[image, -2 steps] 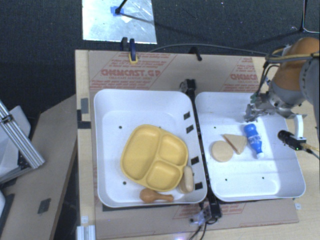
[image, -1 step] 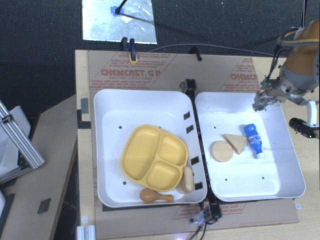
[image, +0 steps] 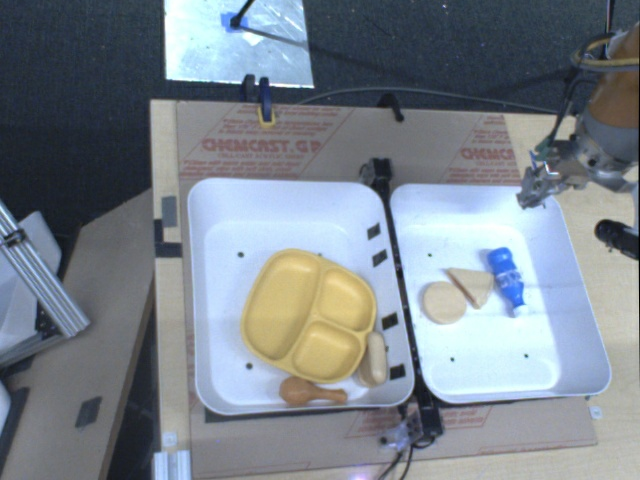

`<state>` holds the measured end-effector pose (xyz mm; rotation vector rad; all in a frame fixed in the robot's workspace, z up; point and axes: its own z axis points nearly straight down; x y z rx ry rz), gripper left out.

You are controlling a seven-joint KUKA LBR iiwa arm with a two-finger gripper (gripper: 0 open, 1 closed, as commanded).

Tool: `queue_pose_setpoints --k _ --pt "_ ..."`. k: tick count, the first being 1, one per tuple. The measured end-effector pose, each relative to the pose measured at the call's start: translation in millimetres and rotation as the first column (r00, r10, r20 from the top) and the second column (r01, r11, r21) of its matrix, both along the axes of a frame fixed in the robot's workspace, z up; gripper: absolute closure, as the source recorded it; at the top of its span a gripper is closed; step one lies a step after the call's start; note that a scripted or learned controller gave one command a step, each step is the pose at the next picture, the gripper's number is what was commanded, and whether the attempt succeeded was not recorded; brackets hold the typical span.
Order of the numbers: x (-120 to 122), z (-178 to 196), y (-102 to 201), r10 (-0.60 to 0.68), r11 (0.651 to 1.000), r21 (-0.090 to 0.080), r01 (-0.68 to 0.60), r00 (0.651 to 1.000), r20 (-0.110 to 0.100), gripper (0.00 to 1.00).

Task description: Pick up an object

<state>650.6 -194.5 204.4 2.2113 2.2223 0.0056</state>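
Note:
The right bin [image: 560, 368] holds a blue bottle [image: 506, 279], a tan wedge-shaped piece [image: 474, 285] and a round tan disc [image: 443, 303], all near its middle. My gripper [image: 533, 190] hangs over the bin's far right corner, well above and to the right of the blue bottle, with nothing seen between its fingers. The arm's orange band [image: 612, 48] shows at the right edge. The left bin [image: 215, 218] holds a yellow divided plate [image: 308, 315], a pale bread-like piece [image: 375, 359] and a brown drumstick shape [image: 311, 393] at its near edge.
A black clip strip [image: 392, 268] runs between the two bins. A shiny metal sheet [image: 238, 28] lies behind the bench. A blue-and-yellow clamp [image: 264, 101] sits on the bench's far edge. An aluminium rail [image: 35, 273] stands at the left.

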Motion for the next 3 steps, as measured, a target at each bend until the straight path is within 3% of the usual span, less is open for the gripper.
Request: queue_pose_setpoints --k 3 --pt "-41 23 154 0.004 1.0 0.004 -0.004 1.0 -0.006 1.0"
